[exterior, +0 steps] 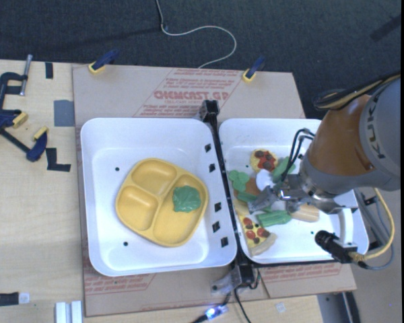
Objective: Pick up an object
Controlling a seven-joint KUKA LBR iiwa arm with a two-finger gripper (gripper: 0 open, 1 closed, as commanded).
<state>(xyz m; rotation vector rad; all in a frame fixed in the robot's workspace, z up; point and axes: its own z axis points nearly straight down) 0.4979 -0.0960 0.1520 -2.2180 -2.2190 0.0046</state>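
Observation:
The right bin (293,249) holds a heap of toy food. In it are a pizza slice (256,235) near the front, a second pizza piece (263,160) further back, a green leafy piece (239,180), a long green pod (276,217), a small white piece (264,180) and a beige piece (307,214). My gripper (273,197) is low over the middle of this heap, just above the green pod and beside the white piece. The wrist hides what lies directly under it.
The left bin (97,180) holds a yellow divided plate (145,207) with a green leaf toy (186,198) in its right compartment. A black divider (219,180) runs between the bins. Clamps (13,123) lie on the bench at far left.

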